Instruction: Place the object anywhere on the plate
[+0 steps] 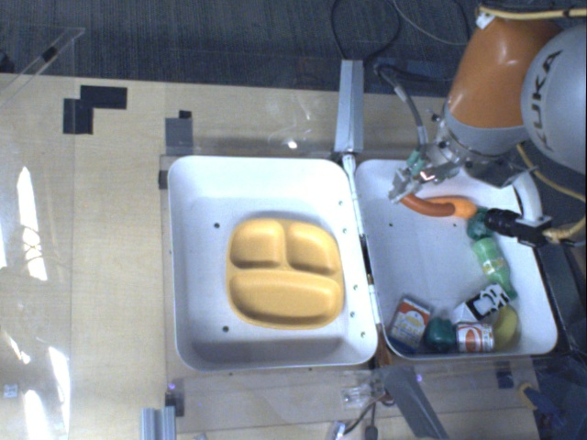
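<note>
Bench: you look down at a slant on 2 shallow white bins set side by side, the left bin [183, 273] and the right bin [385, 264], their inner walls touching along the middle.
Plate: a yellow plate [284, 271] with 3 compartments lies flat near the middle of the left bin, 2 small sections at the far side and 1 long section at the near side. You see nothing resting on it.
Arm: the grey arm with its orange band [495, 71] reaches in from your right and hangs over the far end of the right bin.
Gripper: the gripper [413, 174] sits low over the far left part of the right bin, close to the bin's inner wall. You cannot tell how its jaws stand; the metal parts blur together.
Object: an orange carrot-shaped piece [438, 206] lies in the right bin just beside the gripper, on its near side. You cannot tell whether the 2 touch; it is not shown gripped.
Other items: a green bottle [488, 253] lies along the right side of the right bin. At the near end you see a small can [410, 323], a teal piece [440, 335], a red and white can [474, 337], a black and white item [489, 301] and a yellow-green fruit shape [505, 322], all crowded together.
</note>
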You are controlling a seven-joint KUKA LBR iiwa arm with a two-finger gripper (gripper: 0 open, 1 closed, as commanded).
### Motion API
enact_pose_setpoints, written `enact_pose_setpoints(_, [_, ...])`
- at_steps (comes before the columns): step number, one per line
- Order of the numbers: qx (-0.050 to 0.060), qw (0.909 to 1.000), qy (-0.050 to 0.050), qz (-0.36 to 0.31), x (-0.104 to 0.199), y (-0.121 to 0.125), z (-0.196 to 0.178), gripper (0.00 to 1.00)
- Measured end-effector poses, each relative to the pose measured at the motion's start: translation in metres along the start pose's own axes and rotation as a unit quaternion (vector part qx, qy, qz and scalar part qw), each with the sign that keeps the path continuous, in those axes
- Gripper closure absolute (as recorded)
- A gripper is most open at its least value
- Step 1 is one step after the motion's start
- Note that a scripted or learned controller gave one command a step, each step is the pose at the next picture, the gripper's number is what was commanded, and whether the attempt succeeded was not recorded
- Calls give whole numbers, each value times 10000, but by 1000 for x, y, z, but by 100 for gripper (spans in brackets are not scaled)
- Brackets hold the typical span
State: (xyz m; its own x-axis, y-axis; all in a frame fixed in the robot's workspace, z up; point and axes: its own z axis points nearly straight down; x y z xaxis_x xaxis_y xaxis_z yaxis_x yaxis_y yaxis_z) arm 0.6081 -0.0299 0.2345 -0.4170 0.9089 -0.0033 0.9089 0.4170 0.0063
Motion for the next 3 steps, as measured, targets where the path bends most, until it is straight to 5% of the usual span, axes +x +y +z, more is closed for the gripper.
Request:
enact_pose_setpoints(1, [11,9990,11,453,60,23,36,100])
enact_pose_setpoints(2, [11,10000,14,52,133,16,43,100])
enact_pose_setpoints(3, [11,10000,14,57,133,16,43,0])
